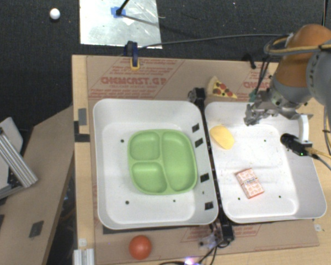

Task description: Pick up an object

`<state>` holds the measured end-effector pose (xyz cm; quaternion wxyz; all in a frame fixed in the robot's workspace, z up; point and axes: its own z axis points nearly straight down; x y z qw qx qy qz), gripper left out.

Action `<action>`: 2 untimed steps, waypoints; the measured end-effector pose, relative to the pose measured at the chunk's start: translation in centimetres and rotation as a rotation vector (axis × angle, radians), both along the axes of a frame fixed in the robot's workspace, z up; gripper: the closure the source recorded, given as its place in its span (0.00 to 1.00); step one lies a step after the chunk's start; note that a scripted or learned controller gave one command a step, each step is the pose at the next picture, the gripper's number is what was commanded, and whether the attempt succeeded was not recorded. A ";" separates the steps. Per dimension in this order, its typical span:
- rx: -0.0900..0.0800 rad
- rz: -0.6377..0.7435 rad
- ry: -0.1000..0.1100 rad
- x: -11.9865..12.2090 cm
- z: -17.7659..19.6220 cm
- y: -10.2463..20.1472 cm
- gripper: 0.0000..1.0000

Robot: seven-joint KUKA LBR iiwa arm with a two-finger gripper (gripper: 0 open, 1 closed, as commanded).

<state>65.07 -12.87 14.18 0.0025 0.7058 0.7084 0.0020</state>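
Note:
A yellow oval object (222,137) lies at the far left of the right bin (298,203). Toward that bin's front middle rests a small pink patterned block (249,183). My gripper (255,115) hangs over the right bin's back edge, right of and a little above the yellow object, with nothing seen between its fingers. In the left bin (107,148) sits a green divided plate (162,160).
A pizza-slice toy (221,88) lies on the cardboard behind the right bin. A red-orange ball (139,247) sits on the bench in front of the left bin. A blue-and-yellow clamp (132,54) stands at the cardboard's back edge.

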 end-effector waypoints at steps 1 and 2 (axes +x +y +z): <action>-0.001 0.000 -0.003 1.0 5.4 -0.6 1.00; 0.000 0.001 0.000 1.2 8.4 -0.6 1.00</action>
